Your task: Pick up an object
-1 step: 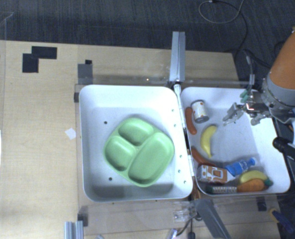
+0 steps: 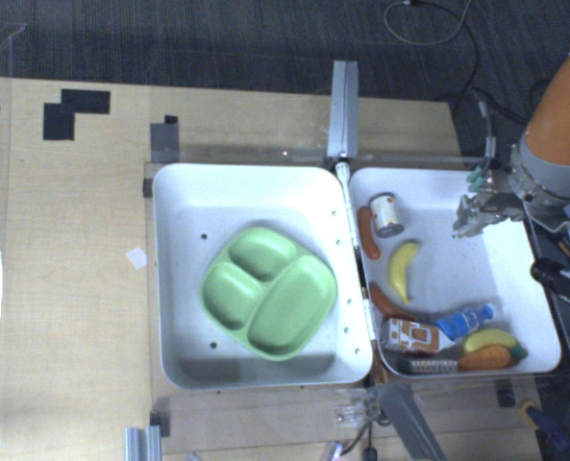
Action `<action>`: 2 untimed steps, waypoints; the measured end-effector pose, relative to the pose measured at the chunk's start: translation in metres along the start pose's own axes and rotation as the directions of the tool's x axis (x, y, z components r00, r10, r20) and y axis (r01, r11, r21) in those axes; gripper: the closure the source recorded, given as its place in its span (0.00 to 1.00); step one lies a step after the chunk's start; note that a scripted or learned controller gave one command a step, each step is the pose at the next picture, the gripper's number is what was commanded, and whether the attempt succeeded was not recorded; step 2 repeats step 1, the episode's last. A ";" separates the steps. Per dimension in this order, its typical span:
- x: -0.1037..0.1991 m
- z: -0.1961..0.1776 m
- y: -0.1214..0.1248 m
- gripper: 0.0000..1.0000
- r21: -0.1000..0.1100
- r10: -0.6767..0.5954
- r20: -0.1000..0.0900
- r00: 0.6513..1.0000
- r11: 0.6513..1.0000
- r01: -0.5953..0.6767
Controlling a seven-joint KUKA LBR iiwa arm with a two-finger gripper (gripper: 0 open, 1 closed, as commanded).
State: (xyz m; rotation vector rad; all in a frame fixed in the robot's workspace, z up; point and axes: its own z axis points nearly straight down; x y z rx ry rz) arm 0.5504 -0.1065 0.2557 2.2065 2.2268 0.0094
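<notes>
Arm: the grey KUKA arm with its orange band (image 2: pixel 565 104) comes in from the right edge of the frame, hanging over the upper right part of the right bin
Gripper: the gripper (image 2: pixel 469 221) sits above the bare white floor in the upper right of the right bin (image 2: pixel 438 185); nothing is seen between its fingers
Fingers: too small and blurred here, I cannot tell whether they are spread or closed
Left bin: the left bin (image 2: pixel 184 200) holds a green three-compartment tray (image 2: pixel 270 291), lying flat around its middle
Right bin, upper left: a small can (image 2: pixel 385 214) lies on its side, with a red sausage-shaped toy (image 2: pixel 368 232) just beside it along the left wall
Right bin, middle: a yellow banana (image 2: pixel 402 269) lies well apart from the gripper, to its lower left
Right bin, lower edge: a second red sausage-shaped piece (image 2: pixel 388 303), a small printed carton (image 2: pixel 409 335), a blue bottle (image 2: pixel 464 321), a second banana (image 2: pixel 490 339) and an orange carrot-like toy (image 2: pixel 484 357) are crowded together
Worktop: pale wood worktop (image 2: pixel 63 257) with black square marks at the upper left of the frame
</notes>
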 end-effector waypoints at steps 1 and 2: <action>0.004 -0.093 0.031 1.00 0.002 -0.045 0.000 0.999 0.999 0.045; 0.004 -0.093 0.031 1.00 0.002 -0.045 0.000 0.999 0.999 0.045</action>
